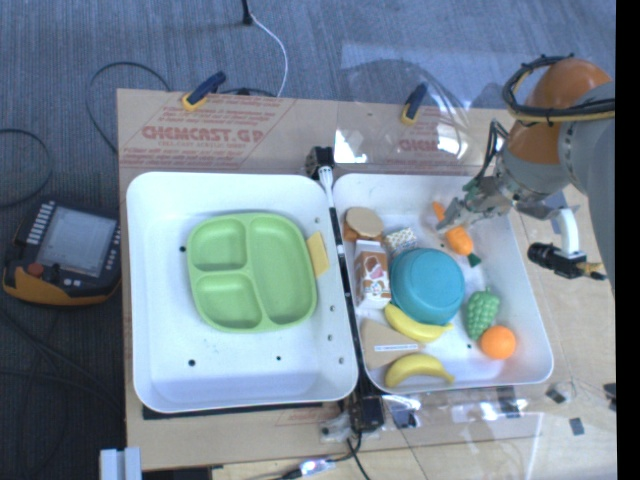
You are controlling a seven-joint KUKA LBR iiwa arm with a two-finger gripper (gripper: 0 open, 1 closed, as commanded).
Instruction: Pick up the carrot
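While the gripper (470, 208) hangs just up-right of the blue bowl (428, 285), its closure impossible to judge, the carrot (458, 240) lies immediately below it beside the bowl's upper-right rim, long axis unclear, seemingly not yet grasped.

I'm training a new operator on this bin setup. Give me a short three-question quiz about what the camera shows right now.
1. True or false: the green divided plate lies in the left bin.
2. How many bananas lie in the right bin?
3. Which thing is nearest the gripper? A) the orange B) the carrot C) the blue bowl

Key
1. True.
2. Two: one banana against the blue bowl's near side, another banana by the front wall.
3. B; the carrot lies just below the gripper.
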